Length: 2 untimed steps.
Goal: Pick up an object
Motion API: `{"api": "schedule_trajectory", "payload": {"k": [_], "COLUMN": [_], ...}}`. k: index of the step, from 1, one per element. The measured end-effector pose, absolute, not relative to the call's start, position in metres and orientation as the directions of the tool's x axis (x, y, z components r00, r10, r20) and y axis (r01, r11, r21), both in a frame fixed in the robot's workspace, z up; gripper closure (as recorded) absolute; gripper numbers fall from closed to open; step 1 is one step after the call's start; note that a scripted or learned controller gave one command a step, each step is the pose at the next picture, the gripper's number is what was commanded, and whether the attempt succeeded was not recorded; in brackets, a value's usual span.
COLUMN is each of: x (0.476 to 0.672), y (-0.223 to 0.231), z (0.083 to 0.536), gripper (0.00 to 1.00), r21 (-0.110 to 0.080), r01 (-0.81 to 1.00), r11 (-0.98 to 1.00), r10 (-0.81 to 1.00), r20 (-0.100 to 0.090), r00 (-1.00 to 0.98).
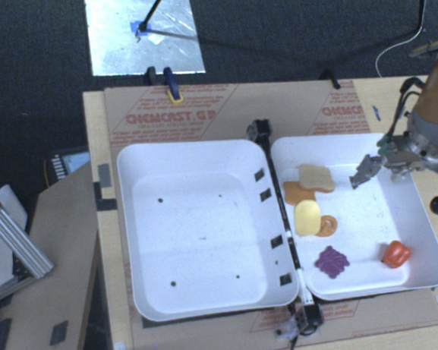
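Yellow and rounded, a plastic lemon-like piece (pixel 308 217) lies near the left wall of the right bin (pixel 417 214), touching an orange ring-shaped piece (pixel 327 225) at its 3 o'clock side. Just above it sits an orange-brown lump (pixel 297 194), and at that lump's 2 o'clock rests a tan bread-like slab (pixel 316 177), the 2 touching. A purple grape cluster (pixel 332 261) lies toward the bin's near edge, at about 5 o'clock from the yellow piece and apart from it. A red-orange pepper-like toy (pixel 395 253) sits at the bin's 4 o'clock corner region, well apart from the others.

The end effector (pixel 361 173) hangs over the upper right part of this bin, at 3 o'clock from the bread-like slab and clear of every toy. Nothing sits between its fingers; whether they are spread or closed I cannot tell at this angle. The grey arm (pixel 435 125) with its orange band reaches in from 3 o'clock.

The left bin (pixel 139 215) sits alongside, its wall meeting the right bin's along a line of black clips (pixel 266 195). Both rest on a cardboard sheet (pixel 198 107) on the worktop (pixel 79 228).
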<state>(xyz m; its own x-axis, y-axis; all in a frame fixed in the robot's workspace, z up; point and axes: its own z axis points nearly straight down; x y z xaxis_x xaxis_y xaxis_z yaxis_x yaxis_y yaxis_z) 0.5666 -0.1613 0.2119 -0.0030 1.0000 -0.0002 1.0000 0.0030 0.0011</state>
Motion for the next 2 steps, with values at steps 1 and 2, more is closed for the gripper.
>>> {"api": "schedule_trajectory", "payload": {"k": [1, 2], "x": [0.6216, 0.6193], "y": [-0.166, -0.1657], "z": [0.3213, 0.3257], "gripper": [0.0, 1.0], "r21": [0.018, 0.008], "r01": [1.0, 1.0], "r11": [0.007, 0.01], "r10": [1.0, 1.0], "r20": [-0.005, -0.003], "r00": [-0.007, -0.01]}}
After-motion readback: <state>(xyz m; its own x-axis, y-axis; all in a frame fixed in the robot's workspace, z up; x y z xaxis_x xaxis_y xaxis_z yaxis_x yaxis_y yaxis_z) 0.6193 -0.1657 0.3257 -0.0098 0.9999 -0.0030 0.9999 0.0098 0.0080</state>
